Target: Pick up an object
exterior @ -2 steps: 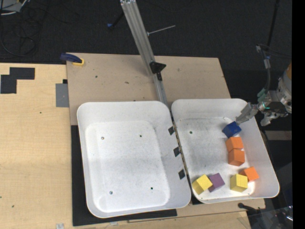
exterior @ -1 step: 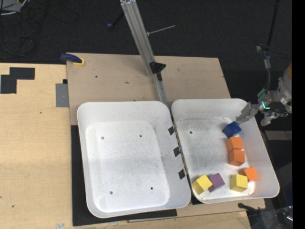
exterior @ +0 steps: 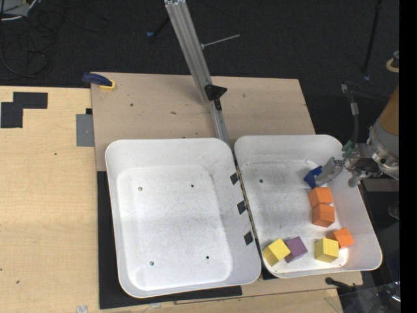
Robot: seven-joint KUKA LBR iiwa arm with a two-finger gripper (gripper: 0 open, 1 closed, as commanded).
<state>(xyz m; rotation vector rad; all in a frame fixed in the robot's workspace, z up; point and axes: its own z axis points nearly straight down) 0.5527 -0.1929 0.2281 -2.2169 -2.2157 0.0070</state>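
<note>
The gripper (exterior: 335, 168) is hanging over the right bin (exterior: 287, 150), touching the blue block (exterior: 313, 175) on its left. I cannot tell its state. The orange block (exterior: 322, 205) is lying just below.

Inspection for legible markings: none found. I read no text, label, brand, number or sign on any surface before me. The two shallow white plastic bins (exterior: 171, 150) carry only dark specks and small dots, no characters. The foam blocks in my right-hand bin, the tall orange one (exterior: 322, 206), the yellow cube (exterior: 276, 250) and the purple cube (exterior: 296, 246), have plain faces. The light wooden tabletop (exterior: 39, 175) bears black and grey rectangular patches (exterior: 23, 104), all unlettered. The slanted grey aluminium rail (exterior: 193, 51) shows no marking at this resolution.
</note>
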